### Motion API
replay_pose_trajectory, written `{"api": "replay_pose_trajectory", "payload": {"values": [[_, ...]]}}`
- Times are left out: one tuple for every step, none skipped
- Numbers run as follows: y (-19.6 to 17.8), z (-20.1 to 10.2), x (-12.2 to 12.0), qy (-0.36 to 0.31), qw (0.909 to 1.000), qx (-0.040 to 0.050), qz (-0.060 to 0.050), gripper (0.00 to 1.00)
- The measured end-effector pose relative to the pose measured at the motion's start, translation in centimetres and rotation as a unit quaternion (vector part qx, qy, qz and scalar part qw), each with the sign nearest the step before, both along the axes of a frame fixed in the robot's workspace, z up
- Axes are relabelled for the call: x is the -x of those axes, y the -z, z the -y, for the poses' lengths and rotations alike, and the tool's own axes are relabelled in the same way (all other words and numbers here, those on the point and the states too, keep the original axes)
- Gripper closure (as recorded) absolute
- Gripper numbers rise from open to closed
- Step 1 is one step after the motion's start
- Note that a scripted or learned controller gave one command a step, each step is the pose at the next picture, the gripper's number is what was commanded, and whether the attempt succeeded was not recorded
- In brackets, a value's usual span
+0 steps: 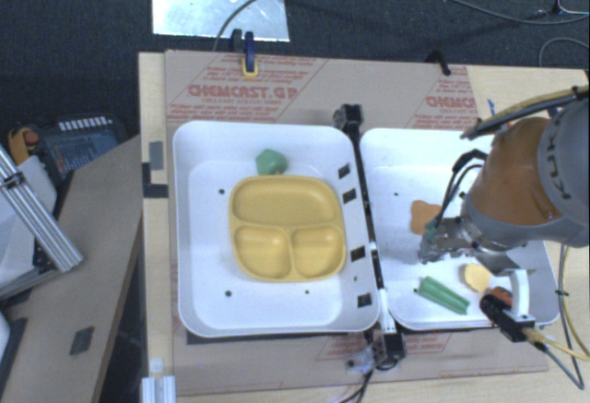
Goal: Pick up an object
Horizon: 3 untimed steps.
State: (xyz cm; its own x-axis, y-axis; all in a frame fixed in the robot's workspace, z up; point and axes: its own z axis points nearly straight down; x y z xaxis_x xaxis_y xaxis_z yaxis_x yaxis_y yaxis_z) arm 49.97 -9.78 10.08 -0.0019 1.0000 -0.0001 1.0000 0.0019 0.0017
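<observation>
In the right bin (396,161) lie an orange piece (423,213), a green stick-shaped object (442,295) and a pale yellow piece (477,278). My gripper (435,242) hangs low over this bin, just below the orange piece and above the green stick. The wrist hides its tips. The left bin (198,207) bears a yellow three-compartment tray (284,226), and a small green object (272,161) lies just behind the tray.
A black divider (361,207) runs between the two bins. The arm's orange band and grey body cover the right bin's right side. Cardboard lies under both bins.
</observation>
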Motion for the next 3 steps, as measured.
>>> {"api": "replay_pose_trajectory", "payload": {"values": [[-4.3, 0.1, -0.3, -0.001, 1.0, 0.0004, 0.002, 1.0], [-10.6, 0.6, -0.8, -0.001, 1.0, 0.0009, 0.004, 1.0], [-16.0, 0.7, -1.0, -0.001, 1.0, 0.0008, 0.004, 1.0]]}}
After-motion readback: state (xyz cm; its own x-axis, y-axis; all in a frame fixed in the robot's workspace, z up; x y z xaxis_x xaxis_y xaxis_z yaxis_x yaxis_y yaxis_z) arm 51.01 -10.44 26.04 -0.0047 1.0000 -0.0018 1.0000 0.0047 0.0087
